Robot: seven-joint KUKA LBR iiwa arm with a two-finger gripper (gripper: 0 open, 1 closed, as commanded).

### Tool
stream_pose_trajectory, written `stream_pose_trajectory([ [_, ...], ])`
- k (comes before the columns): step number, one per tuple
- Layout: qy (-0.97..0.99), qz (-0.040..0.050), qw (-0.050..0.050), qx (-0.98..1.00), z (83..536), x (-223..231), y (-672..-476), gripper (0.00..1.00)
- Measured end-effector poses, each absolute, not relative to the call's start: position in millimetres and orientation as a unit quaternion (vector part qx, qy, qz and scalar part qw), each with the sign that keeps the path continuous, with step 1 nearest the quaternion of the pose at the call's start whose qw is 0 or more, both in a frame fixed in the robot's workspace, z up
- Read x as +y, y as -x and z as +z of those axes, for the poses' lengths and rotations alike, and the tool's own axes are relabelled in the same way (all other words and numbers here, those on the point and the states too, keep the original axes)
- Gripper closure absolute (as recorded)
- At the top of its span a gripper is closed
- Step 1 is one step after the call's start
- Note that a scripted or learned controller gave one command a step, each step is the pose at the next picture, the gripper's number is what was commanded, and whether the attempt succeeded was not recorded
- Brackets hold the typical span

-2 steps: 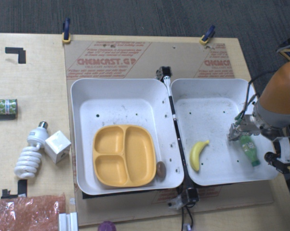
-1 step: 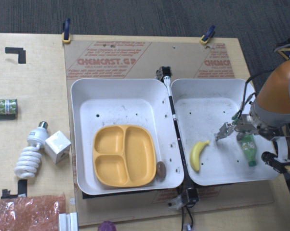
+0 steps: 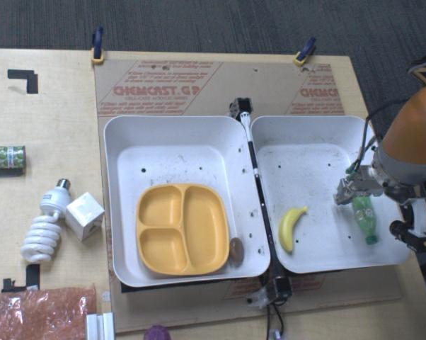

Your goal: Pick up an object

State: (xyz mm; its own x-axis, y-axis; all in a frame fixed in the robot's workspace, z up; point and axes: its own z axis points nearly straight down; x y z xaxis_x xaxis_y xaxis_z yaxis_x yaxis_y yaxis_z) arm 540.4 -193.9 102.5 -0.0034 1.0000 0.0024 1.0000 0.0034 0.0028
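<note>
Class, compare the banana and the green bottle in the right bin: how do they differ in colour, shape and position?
The banana is yellow; the green bottle is translucent green. The banana is curved, while the bottle is straight. The banana lies near the bin's left side, apart from the arm; the bottle lies at the right side, directly by the gripper. Both lie flat on the floor of the right bin.

The brown board point(image 3: 163, 83) reads "CHEMCAST GP" twice.

a pale wooden bench point(image 3: 50, 133) carries two white bins point(image 3: 121, 190), a light bulb point(image 3: 44, 227), a white cube point(image 3: 85, 215) and a green can point(image 3: 9, 159).
</note>
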Motion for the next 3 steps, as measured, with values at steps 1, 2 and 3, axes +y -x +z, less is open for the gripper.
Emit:
stream_pose_trajectory([
  [1, -0.708, 0.0000, 0.000, 0.707, 92.5, -202.4, -534.9, 1.00],
  [2, -0.704, 0.0052, -0.008, 0.710, 91.9, -192.5, -536.9, 0.00],
  [3, -0.705, 0.0030, -0.002, 0.710, 102.2, -197.2, -537.5, 1.00],
])
